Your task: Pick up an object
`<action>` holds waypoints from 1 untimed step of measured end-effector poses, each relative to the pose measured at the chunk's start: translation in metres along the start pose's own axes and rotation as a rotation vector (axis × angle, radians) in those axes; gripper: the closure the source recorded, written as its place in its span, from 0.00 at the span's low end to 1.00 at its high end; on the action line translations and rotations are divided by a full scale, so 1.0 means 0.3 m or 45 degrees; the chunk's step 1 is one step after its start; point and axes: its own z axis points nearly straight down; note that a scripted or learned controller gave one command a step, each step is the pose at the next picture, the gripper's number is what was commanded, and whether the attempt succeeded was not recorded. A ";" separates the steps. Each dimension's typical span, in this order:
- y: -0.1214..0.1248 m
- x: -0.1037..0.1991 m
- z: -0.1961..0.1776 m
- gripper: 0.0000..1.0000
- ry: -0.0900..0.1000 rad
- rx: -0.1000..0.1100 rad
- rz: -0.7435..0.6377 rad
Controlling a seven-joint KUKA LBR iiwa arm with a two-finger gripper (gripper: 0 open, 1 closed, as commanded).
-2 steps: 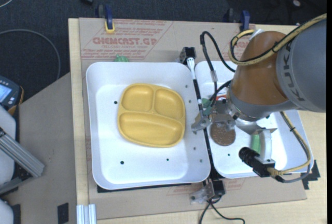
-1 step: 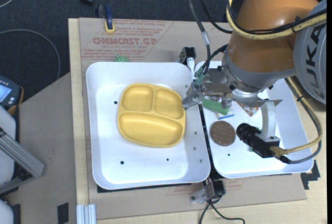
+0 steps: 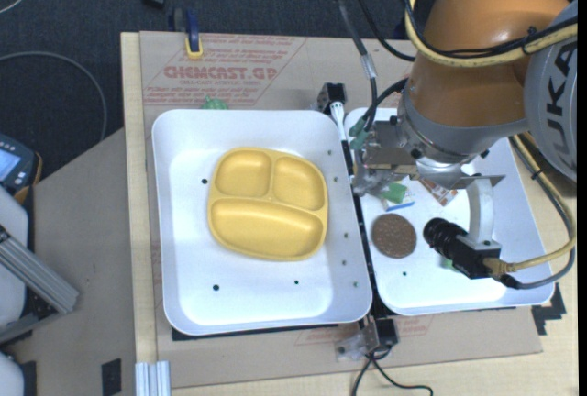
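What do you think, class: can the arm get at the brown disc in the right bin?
Probably yes: the brown disc lies flat and uncovered in the right bin, close beside the arm, with nothing on it.

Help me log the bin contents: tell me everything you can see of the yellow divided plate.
The yellow divided plate is a rounded-square tray, seemingly matt plastic, with three compartments: two smaller ones on the far side, one long one nearer the camera, all bare. It lies flat, right side up, slightly turned, about the middle of the left bin, touching only the bin's floor.
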 end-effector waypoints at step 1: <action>0.002 0.097 -0.367 1.00 0.005 -0.015 -0.004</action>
